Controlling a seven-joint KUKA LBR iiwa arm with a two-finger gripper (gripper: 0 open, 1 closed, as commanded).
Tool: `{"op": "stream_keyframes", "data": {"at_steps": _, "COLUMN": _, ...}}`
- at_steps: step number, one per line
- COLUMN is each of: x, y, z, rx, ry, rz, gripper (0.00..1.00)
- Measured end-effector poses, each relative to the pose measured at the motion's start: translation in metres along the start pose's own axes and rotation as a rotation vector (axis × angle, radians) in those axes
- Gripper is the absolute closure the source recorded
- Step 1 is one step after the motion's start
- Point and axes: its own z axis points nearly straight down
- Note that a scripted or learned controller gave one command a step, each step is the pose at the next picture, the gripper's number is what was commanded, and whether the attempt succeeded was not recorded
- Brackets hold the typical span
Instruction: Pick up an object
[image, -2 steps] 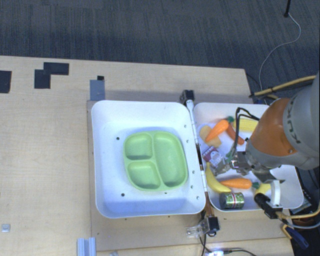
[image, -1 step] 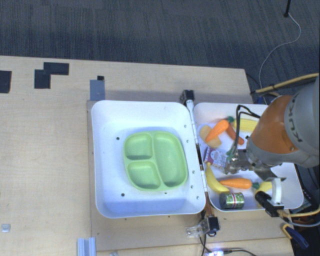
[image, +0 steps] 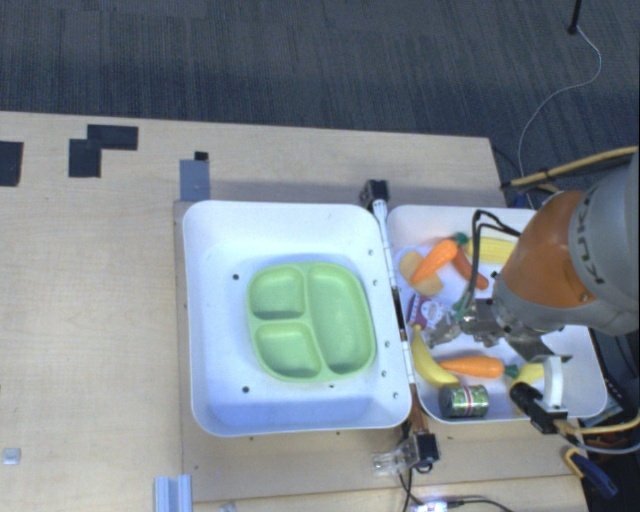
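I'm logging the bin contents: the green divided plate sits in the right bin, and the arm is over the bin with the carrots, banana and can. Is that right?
Not quite. The camera view shows the green divided plate in the left bin, not the right one. The rest holds: the arm is over the right bin, which holds the carrots, banana and can.

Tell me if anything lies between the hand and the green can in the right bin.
The hand sits above the right bin. Between it and the green can lie a banana and a carrot, both just above the can.
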Motion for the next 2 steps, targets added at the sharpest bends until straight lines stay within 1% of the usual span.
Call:
{"op": "stream_keyframes", "data": {"at_steps": 1, "x": 0.0005, "y": 0.0016, "z": -0.0106, "rx": -0.003, "ry": 0.0, "rz": -0.005, "gripper": 1.0}}
{"op": "stream_keyframes", "data": {"at_steps": 2, "x": 0.0006, "y": 0.0016, "z": -0.0104, "rx": -0.003, "ry": 0.0, "rz": -0.004, "gripper": 0.0}}
